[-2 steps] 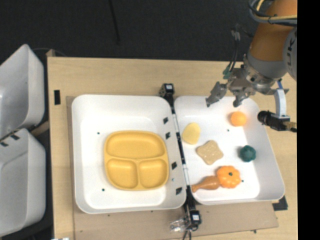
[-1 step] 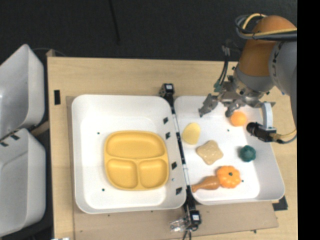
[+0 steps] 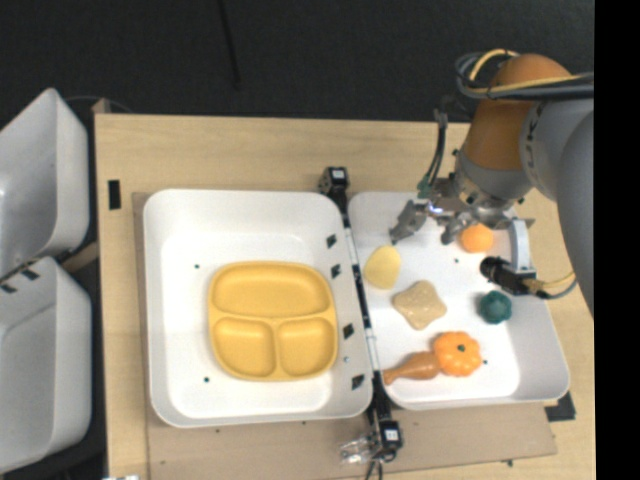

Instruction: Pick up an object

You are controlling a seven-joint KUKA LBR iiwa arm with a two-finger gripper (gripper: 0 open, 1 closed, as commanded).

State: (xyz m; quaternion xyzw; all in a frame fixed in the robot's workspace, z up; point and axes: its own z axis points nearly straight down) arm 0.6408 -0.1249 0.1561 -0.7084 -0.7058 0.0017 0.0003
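Note:
My gripper (image 3: 428,228) hangs low over the back of the right bin (image 3: 535,363), open, with bare bin floor showing between its fingers. An orange ball (image 3: 477,238) lies just right of it, outside the fingers. A pale yellow lemon-like piece (image 3: 382,266) lies in front and to the left of the gripper. Further forward rest a beige wavy-edged cracker (image 3: 418,304), a teal round object (image 3: 494,307), an orange pumpkin (image 3: 458,353) and a brown-orange piece (image 3: 412,370) touching the pumpkin.
The left bin (image 3: 170,268) holds a yellow divided plate (image 3: 272,319). A raised divider with black clips (image 3: 352,298) separates the bins. A black fitting with a cable (image 3: 510,273) sits near the teal object. White shapes (image 3: 35,188) stand at the far left.

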